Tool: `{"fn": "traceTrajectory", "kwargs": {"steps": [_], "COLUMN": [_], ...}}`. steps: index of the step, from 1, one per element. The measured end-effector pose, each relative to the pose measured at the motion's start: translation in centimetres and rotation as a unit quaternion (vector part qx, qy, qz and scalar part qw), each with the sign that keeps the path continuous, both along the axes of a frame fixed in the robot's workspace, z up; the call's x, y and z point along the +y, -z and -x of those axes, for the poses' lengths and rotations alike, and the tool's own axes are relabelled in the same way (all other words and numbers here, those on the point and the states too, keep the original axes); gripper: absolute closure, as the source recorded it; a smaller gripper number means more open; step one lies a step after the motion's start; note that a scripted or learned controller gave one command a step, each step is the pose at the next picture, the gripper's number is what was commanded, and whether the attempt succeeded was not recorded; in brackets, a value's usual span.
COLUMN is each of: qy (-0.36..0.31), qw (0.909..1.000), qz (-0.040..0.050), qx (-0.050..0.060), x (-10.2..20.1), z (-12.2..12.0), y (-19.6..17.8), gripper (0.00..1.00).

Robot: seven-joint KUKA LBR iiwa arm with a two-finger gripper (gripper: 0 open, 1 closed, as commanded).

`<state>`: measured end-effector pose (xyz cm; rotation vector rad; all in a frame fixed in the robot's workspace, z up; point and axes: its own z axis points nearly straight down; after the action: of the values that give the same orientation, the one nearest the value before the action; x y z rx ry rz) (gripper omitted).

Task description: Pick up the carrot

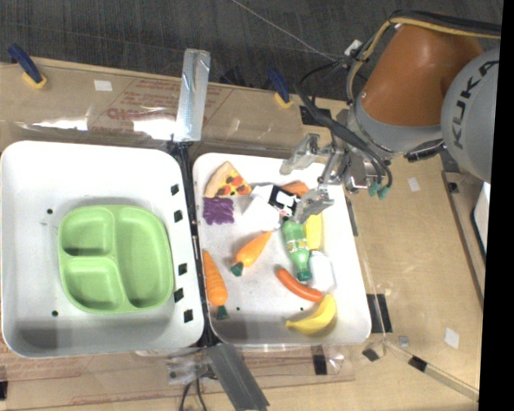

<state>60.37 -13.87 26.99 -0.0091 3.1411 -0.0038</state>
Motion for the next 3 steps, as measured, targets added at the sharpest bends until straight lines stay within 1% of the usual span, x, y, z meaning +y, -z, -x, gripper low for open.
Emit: {"fn": "traceTrajectory", "kwargs": {"steps": [1, 2, 3], "qy": [-0.027, -0.013, -0.017], "qw": [0.9996, 0.9999, 0.9998], "qz": [-0.0025, -0.0010, -0.0012], "qx": [0.005, -0.008, -0.008], "x": [0.9, 4.1, 4.3], "z": [0.7, 3.0, 2.9], "y": [12.3, 17.0, 15.9], "gripper": [0.00, 0.00, 1.00]}}
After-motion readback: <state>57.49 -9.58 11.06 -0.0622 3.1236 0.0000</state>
